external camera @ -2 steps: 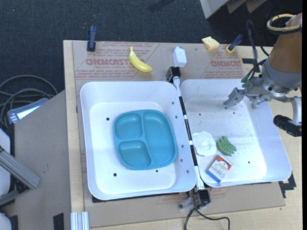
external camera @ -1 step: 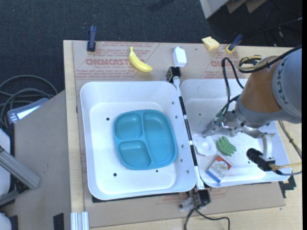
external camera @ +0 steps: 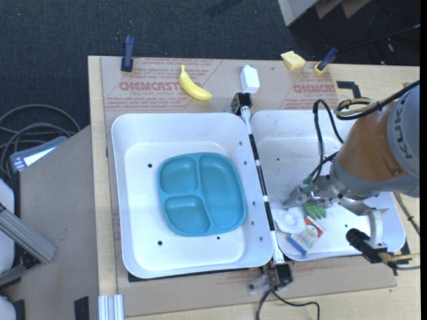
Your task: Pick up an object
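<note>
Gripper (external camera: pixel 308 195) low over the right bin (external camera: pixel 287 129), my arm reaches in above a small heap near the front corner: a green toy (external camera: pixel 315 210), a white cup (external camera: pixel 291 220) and a red-and-blue packet (external camera: pixel 305 236). How wide my grip stands I cannot tell, and nothing shows held. I judge this the approach; next I must settle squarely on the green toy just beside me and close.

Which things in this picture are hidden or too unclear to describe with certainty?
1. Gripper: in the camera view it is small and partly under the arm's wrist, so its state is unclear.
2. Green object: the arm covers part of it; its kind is unclear.
3. Small packet and white round item: too small to identify.
4. Right bin: the arm hides much of its floor.
</note>
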